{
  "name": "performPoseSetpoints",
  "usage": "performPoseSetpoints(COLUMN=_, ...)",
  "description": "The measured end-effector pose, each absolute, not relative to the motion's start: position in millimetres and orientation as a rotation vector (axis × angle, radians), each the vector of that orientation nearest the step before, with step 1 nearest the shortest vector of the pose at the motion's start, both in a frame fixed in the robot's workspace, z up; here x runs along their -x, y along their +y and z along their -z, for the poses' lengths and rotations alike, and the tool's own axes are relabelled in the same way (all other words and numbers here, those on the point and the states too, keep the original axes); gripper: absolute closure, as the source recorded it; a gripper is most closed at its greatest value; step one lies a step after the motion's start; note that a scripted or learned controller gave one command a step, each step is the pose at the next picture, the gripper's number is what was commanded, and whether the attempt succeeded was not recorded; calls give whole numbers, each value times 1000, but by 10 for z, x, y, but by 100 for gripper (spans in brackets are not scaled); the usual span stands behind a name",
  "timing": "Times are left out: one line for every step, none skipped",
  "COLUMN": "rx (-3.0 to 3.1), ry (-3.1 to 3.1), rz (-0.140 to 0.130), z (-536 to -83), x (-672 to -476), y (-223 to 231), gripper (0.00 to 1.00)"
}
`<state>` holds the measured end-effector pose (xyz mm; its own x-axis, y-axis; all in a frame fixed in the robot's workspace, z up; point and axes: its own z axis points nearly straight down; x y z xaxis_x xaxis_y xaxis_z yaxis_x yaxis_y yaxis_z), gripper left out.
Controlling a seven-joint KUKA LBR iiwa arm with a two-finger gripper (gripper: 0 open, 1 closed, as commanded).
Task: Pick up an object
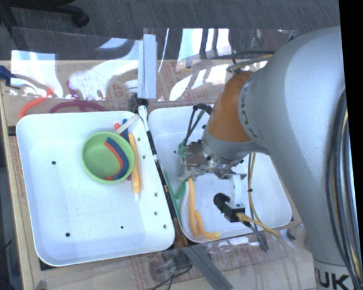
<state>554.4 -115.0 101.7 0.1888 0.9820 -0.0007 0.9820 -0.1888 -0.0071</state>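
My gripper (pixel 187 170) reaches down into the left part of the right bin (pixel 269 210), under the grey arm and its orange band (pixel 226 119). Directly below it lies a long yellow bendy object (pixel 195 217), running toward the bin's front edge. A thin green piece (pixel 179 190) shows beside the gripper, next to the bin's left wall. The gripper's body hides whatever sits right under it. In the left bin (pixel 67 208) a green bowl (pixel 103 157) holds red, blue and orange curved pieces, and a yellow stick (pixel 134 170) lies along its right side.
A black divider rail (pixel 161 174) runs between the two bins. A black and yellow cable fitting (pixel 228 210) hangs off the arm over the right bin. Clear plastic sheeting and a red cord (pixel 71 106) lie behind the bins.
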Motion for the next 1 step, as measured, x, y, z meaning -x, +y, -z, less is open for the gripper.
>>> performPoseSetpoints(rx=2151, ry=-2288, rz=0, z=-1920, x=-5856, y=-819, gripper=100)
